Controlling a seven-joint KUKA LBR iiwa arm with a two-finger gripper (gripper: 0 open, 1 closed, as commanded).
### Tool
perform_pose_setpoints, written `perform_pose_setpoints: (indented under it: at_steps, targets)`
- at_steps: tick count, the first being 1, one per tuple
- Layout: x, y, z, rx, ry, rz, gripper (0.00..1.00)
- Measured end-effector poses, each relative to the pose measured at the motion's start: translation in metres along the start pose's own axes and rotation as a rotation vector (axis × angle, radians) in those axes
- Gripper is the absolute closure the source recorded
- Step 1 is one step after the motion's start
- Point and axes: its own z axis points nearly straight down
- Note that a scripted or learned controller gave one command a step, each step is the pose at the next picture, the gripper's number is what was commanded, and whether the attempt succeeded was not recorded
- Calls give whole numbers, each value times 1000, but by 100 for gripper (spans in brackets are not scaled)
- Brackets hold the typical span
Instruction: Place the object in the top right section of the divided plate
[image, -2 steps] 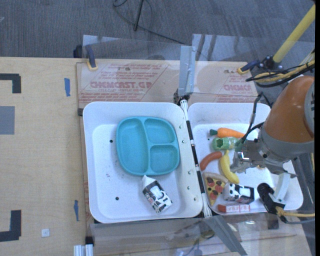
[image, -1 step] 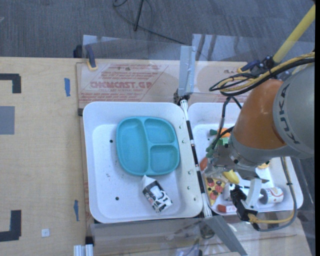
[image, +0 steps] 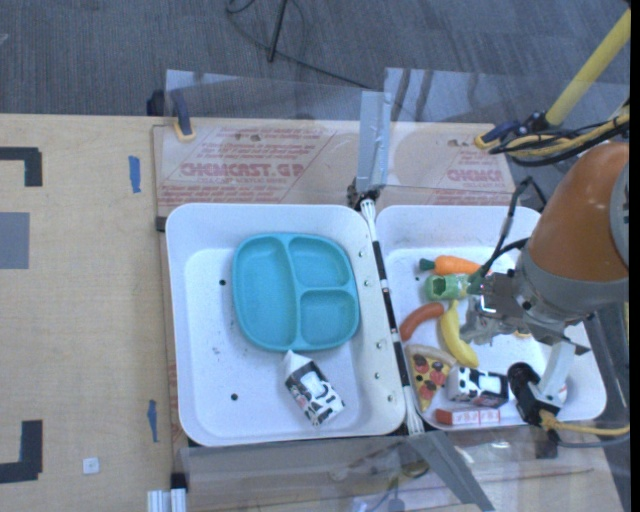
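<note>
The teal divided plate (image: 297, 292) lies in the left bin (image: 200, 330), with one large section on its left and two smaller ones on its right, all bare. My gripper (image: 487, 312) hangs low over the right bin (image: 590, 400), just right of a yellow banana (image: 458, 338) and a green toy (image: 446, 288). Close around it are an orange carrot (image: 456, 265), a red sausage (image: 420, 320), a pizza slice (image: 430, 372) and a small cow-patterned carton (image: 478, 383). The wrist hides what is directly under the gripper.
A second cow-patterned carton (image: 314, 391) lies tilted in the left bin below the plate's lower right corner. A flat red and white packet (image: 470, 416) sits at the right bin's front edge. The ridge (image: 380, 310) between the bins runs between plate and toys.
</note>
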Motion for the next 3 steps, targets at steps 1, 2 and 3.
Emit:
perform_pose_setpoints:
  at_steps: [1, 2, 3]
  targets:
    - [97, -21, 26, 4, 0, -133, 100]
    - [87, -18, -73, 1, 0, -200, 100]
    - [-27, 5, -24, 3, 2, -130, 100]
